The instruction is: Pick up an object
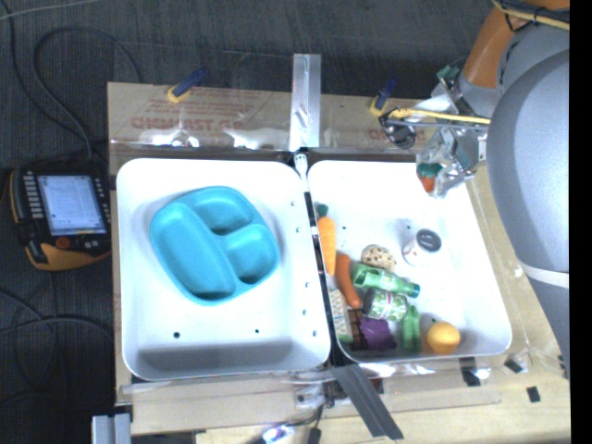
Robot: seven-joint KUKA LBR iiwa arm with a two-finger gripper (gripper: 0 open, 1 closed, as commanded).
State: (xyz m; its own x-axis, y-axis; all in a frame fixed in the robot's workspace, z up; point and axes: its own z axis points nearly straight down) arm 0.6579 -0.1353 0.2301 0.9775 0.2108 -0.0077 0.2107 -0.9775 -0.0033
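Two white bins (211, 363) sit side by side, the left holding one blue divided plate (215, 241), the right holding two carrots (326, 240), one green bottle (386, 282), one orange fruit (443, 337), one purple item (374, 331), one speckled roundish item (377, 256) and one small round lid-like object (427, 240).

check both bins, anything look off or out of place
Nothing is spilled or broken. The oddity is the crowding: the carrot, green bottle, purple item and orange fruit are heaped in the right bin's near-left corner. The blue divided tray sits skewed in the left bin.
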